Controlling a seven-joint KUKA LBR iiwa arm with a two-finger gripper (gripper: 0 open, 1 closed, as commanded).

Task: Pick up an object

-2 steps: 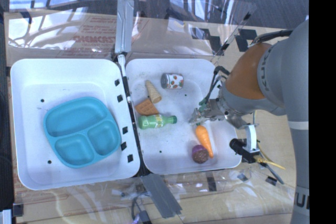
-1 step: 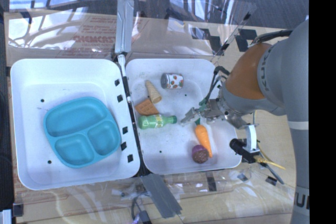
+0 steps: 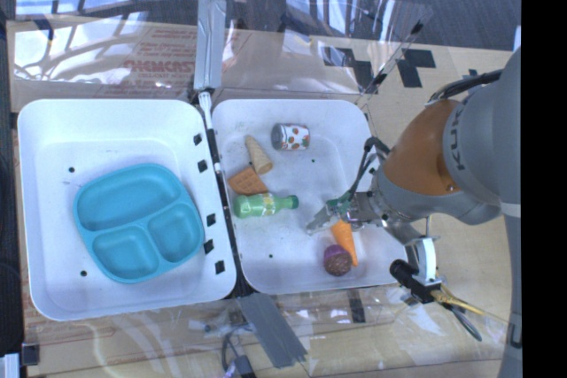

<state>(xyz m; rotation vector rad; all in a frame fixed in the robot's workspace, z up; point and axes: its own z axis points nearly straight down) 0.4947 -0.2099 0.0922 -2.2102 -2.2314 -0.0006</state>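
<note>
Where the gripper (image 3: 330, 215) hangs low, one orange carrot (image 3: 345, 241) lies just beside it near the right bin's (image 3: 266, 279) front edge; whether the fingers grip anything, I cannot tell. One purple ball (image 3: 336, 260) touches the carrot. One green bottle (image 3: 263, 205) lies mid-bin.

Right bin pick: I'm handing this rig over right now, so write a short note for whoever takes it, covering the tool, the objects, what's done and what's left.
Tool: low in the right bin, beside the top of the carrot; grip state unclear, nothing seen held.
Objects in the right bin: carrot, dark round fruit, green bottle, can, cone, orange wedge.
Left bin: blue divided plate.
Done: approach.
Left: grasp and lift one object.
</note>
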